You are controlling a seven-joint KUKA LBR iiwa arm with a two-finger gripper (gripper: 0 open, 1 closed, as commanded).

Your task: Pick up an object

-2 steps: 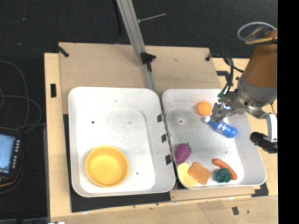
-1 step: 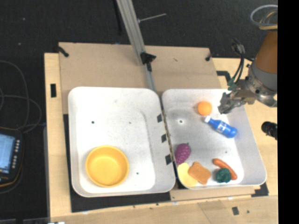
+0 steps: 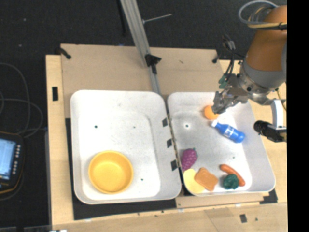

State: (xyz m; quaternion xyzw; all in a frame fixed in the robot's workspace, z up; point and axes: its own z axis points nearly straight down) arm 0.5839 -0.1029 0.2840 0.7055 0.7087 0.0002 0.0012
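Note:
My gripper (image 3: 220,105) hangs over the back of the right bin (image 3: 256,173), its tip right above a small orange ball (image 3: 209,112) that it partly covers. Just in front of it lies a blue and white bottle (image 3: 229,131) on its side. Nearer the front of the same bin sit a purple grape bunch (image 3: 188,156), a yellow piece (image 3: 189,180) with a tan toast slice (image 3: 206,179) on it, and a carrot with a green top (image 3: 232,176). A yellow bowl (image 3: 110,171) stands in the left bin (image 3: 116,110).
A metal pole (image 3: 139,33) slants up from between the bins at the back. A raised divider with black clips (image 3: 170,141) separates the two bins. A black fixture (image 3: 268,130) sticks out at the right bin's right edge.

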